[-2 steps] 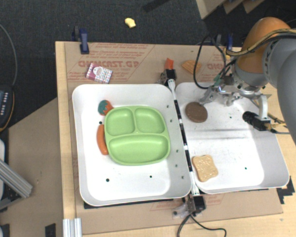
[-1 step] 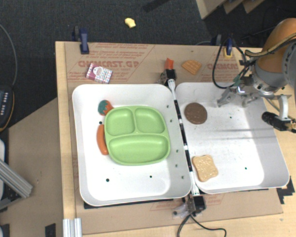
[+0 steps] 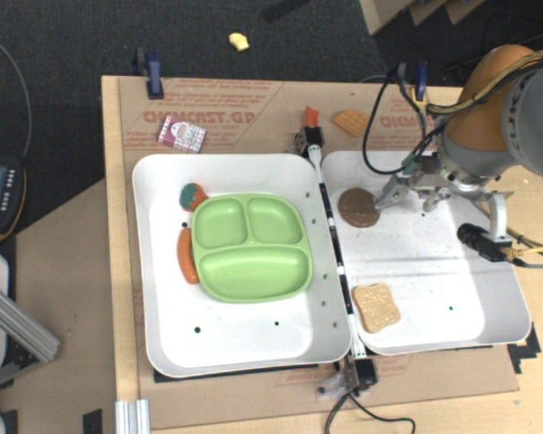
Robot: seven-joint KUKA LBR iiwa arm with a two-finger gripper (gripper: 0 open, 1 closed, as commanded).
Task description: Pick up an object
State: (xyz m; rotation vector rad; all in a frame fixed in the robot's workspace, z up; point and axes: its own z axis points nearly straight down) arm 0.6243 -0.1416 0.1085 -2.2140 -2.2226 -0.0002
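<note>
Grey and orange, the arm [image 3: 502,107] came in from the right over the right bin [image 3: 489,324], and its gripper [image 3: 414,186] hung low near that bin's far edge, just right of a round brown patty [image 3: 357,208]; from where I stood I could not tell how its hand was set, and nothing showed in its grasp. Reading from the left, the cardboard sheet [image 3: 127,269] under the bins carried reddish print, of which "CHEMCAST" seemed legible, and a small pink-and-white packet [image 3: 181,134] lay on it beyond the left bin [image 3: 244,342]; its lettering was too small to read. Inside the left bin sat a green divided plate [image 3: 251,248] with three compartments, a teal and red toy [image 3: 193,195] at its far-left corner and an orange sausage-shaped piece [image 3: 187,255] touching its left side. In the right bin the patty lay near the dividing wall, and a tan slice of toast [image 3: 376,306] lay at the near-left corner, well apart from the gripper.
</note>
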